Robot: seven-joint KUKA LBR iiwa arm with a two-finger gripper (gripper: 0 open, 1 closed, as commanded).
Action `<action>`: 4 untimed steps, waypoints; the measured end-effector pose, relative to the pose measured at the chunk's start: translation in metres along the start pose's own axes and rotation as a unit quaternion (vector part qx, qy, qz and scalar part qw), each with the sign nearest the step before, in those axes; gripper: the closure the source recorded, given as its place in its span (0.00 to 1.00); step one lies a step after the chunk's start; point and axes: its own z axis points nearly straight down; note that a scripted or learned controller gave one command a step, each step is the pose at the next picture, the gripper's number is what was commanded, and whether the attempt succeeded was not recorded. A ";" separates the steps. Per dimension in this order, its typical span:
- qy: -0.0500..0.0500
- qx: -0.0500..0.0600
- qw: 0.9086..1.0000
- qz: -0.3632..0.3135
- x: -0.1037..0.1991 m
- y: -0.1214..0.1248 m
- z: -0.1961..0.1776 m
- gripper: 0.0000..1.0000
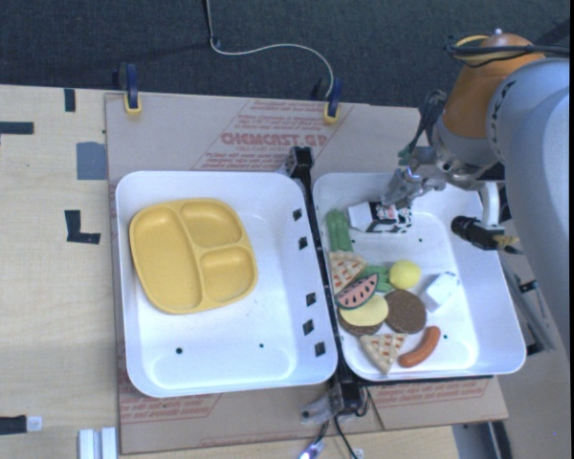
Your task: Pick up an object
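We look down on a KUKA arm reaching in from the right, its gripper (399, 197) lowered over the back of the right bin (478, 347). Whether the tool is wide, narrow or closed on anything we cannot tell; it is too small and too dark here.

Just below the tool, and seemingly touching it, lies a small black-and-white object (383, 217) that we cannot identify further. We judge this the likeliest target, since the tool sits right over it.

The rest of the toy food is heaped nearer the camera than the tool, along the bin's left side: a green vegetable (338, 228) just to the tool's left, then a pizza slice (343, 269), a watermelon slice (359, 288), a yellow lemon-like ball (405, 275), a brown round patty (406, 311), another pizza slice (383, 350) and a red sausage (420, 347). A white block (441, 288) lies apart, below and slightly right of the tool.

These pieces overlap, which in our view makes a clean grip harder there; the isolated piece under the tool seems the easier choice.

Well to the tool's left, in the left bin (220, 366), sits a yellow divided tray (193, 253), lying flat with its compartments up and well clear of the work.
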 end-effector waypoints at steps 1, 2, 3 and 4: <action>0.001 0.004 1.000 0.000 0.017 -0.052 0.022 0.00; 0.014 0.041 0.999 0.000 -0.010 -0.017 0.044 0.00; -0.004 0.036 0.999 0.004 0.020 -0.018 0.042 0.00; 0.001 0.006 1.000 0.006 -0.063 -0.111 0.036 0.00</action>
